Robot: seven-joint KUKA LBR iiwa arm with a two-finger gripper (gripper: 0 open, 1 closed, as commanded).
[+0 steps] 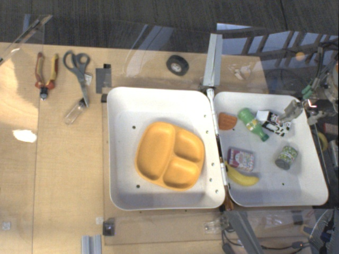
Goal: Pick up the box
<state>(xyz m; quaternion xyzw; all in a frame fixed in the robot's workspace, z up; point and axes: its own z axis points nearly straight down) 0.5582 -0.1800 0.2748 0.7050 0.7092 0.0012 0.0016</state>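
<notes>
In the right bin (312,192), just left of middle, the box (241,160) lies flat: a small purple and pink carton with a pale label panel facing up, a bit skewed to the bin walls. Honestly the trouble is its neighbours. The banana (242,178) sits right against the box's lower edge, maybe touching, so a claw coming straight down could pinch the banana too or just nudge the box sideways. Also the box looks low and flat, so I'd guess there's not much side wall to bite on, and it could slip out on the lift.

Up from the box there's a green bottle (252,123) lying tilted, with an orange-red thing (228,121) beside it near the bin's left wall. Right of the box, well apart, a small can (286,157) stands on end.

The claw (278,125) hangs near the bin's upper edge, up and right of the box, over a black and white clutter I can't make out. Can't tell how the claw is set from this angle.

The left bin (122,142) has a yellow divided tray (170,154).
</notes>
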